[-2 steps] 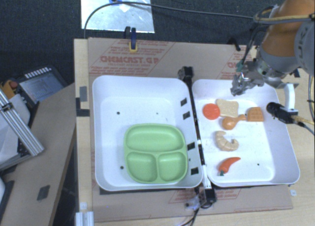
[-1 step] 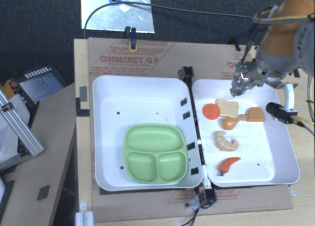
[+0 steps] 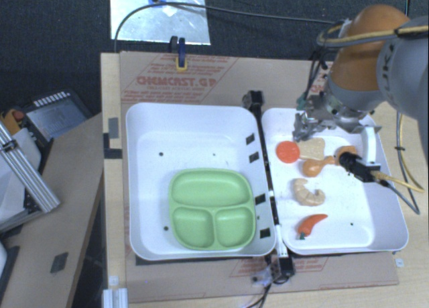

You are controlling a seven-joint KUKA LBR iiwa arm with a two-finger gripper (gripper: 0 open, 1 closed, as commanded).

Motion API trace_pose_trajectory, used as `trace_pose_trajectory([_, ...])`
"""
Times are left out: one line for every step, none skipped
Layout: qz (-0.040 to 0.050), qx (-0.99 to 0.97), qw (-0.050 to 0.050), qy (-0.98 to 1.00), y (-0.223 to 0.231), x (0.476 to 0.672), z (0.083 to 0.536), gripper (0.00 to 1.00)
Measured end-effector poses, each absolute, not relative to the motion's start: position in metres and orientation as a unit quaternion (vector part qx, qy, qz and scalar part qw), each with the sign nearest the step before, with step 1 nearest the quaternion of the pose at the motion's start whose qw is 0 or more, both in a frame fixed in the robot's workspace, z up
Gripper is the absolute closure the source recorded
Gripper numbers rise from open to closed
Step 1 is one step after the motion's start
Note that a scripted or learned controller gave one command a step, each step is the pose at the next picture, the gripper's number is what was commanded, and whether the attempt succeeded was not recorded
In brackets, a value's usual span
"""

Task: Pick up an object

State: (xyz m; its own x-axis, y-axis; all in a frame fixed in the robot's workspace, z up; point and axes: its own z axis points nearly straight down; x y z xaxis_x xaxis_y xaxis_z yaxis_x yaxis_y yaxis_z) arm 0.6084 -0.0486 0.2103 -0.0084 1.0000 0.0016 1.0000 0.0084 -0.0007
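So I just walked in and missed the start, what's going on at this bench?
A grey and orange robot arm reaches in from the right, and its gripper hangs over the far end of the right bin, just above a red disc and a tan slice. A pale lumpy piece and a small red pepper lie nearer. The left bin holds a green divided tray.
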Motion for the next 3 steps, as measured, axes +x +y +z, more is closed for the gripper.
trace_pose_trajectory([-0.0006, -0.704, 0.001, -0.710, -0.004, 0.585, 0.221, 1.00])
trace_pose_trajectory([-0.0006, -0.704, 0.001, -0.711, 0.053, 0.563, 0.216, 1.00])
trace_pose_trajectory([-0.0004, -0.704, 0.001, -0.710, 0.094, 0.549, 0.218, 1.00])
